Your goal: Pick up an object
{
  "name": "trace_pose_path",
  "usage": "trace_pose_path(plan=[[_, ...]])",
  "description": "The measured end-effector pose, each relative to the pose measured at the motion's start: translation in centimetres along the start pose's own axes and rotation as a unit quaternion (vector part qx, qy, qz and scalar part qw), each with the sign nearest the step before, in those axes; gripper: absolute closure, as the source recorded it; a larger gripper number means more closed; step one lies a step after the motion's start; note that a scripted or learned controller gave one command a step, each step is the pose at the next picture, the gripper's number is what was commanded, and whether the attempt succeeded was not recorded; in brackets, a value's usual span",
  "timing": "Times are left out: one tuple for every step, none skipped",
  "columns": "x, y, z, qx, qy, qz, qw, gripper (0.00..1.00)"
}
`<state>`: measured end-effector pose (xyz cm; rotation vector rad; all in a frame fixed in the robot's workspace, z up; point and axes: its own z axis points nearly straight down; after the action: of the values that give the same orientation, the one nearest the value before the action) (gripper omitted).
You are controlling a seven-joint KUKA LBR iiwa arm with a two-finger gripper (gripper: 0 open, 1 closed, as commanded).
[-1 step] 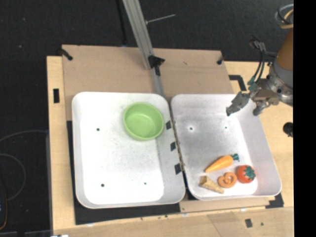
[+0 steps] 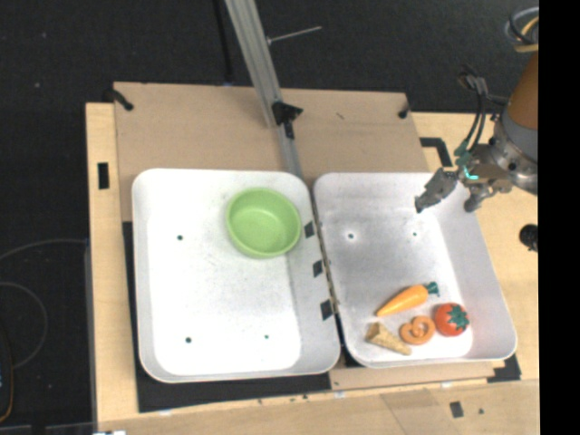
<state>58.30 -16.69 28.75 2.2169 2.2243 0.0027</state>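
Toward the near right corner of the right bin (image 2: 399, 243) I see the small cluster of toy food I could go for. My likeliest pick, the carrot (image 2: 403, 299), lies flat on the bin floor with its long axis running on a shallow diagonal: the orange tip points down and left, toward the divide between the bins, and the green top points up and right, toward the tomato. That tomato (image 2: 450, 320) sits just beside the carrot's leafy end, close to the bin's right wall. Below the carrot there is a small round orange piece (image 2: 417, 331) (a pretzel or ring shape, I cannot tell which), and just to its left a tan wedge (image 2: 387, 338) whose narrow end points left.

From my seat the arm (image 2: 521, 107) comes in at the right edge, its orange band visible above the grey wrist, which tilts down and left over the far right rim of that bin. The gripper (image 2: 450, 191) hangs well apart from the carrot, on the far side of the bin. Its two dark fingers (image 2: 433, 191) are spread wide with nothing between them.

Over in the left bin (image 2: 199, 315), a green bowl (image 2: 263, 222) sits upright near the far right corner.
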Motion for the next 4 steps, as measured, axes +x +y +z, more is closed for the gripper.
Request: trace_pose_path(plan=[[0.0,-0.4,6.3,0.003,-0.001,0.002,1.0000,0.00],[-0.4,-1.4,11.8,0.003,-0.001,0.002,1.0000,0.00],[-1.1,-1.3,17.9,0.004,-0.001,0.002,1.0000,0.00],[-1.1,-1.0,16.4,-0.001,-0.001,0.004,1.0000,1.00]])
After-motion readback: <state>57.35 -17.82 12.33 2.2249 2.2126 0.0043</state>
